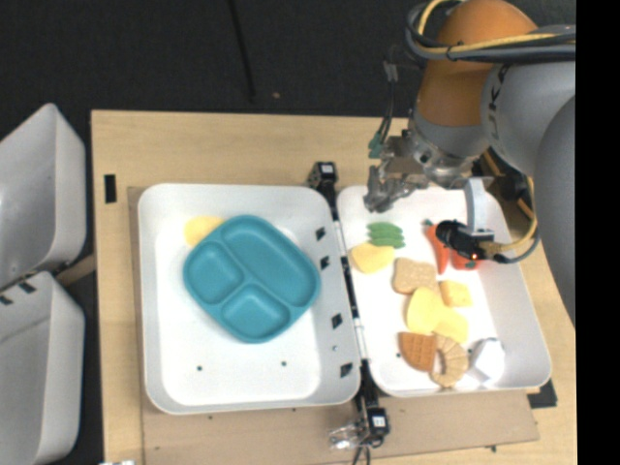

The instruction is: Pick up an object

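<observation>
Couldn't tell if the pincer (380,197) was open or gripping anything; it hung just above the green piece (386,232).

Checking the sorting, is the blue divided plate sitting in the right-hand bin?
No, the blue divided plate lies in the left bin.

Worktop (242,148): light wooden board, square-cut, edges visible at rear, left and front. Surface clean, evenly lit from above, no harsh shadows. Floor (194,37) around the worktop: dark, near black, matt, with a thin pale line running diagonally at upper left. Two white padded or moulded forms (34,201) stand at the left edge, one behind the other; nature cannot be determined.
</observation>
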Action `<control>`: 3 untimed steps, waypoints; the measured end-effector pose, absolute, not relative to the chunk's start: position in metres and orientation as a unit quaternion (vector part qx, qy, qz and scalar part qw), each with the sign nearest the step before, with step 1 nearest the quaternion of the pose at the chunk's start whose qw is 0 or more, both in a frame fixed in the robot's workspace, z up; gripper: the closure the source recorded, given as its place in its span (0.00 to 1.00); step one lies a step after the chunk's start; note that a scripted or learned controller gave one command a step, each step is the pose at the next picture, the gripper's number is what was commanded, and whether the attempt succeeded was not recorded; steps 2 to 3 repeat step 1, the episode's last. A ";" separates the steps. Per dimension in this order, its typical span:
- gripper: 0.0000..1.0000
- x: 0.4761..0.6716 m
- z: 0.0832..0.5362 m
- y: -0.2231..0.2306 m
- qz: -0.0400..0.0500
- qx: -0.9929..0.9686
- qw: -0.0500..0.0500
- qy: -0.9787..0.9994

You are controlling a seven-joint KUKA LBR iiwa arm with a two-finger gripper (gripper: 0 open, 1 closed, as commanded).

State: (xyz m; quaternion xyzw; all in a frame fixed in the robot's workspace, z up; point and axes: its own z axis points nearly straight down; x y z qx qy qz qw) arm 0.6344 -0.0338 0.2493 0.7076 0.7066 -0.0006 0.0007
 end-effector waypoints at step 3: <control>1.00 0.641 0.231 -0.040 -0.001 0.707 0.001 0.707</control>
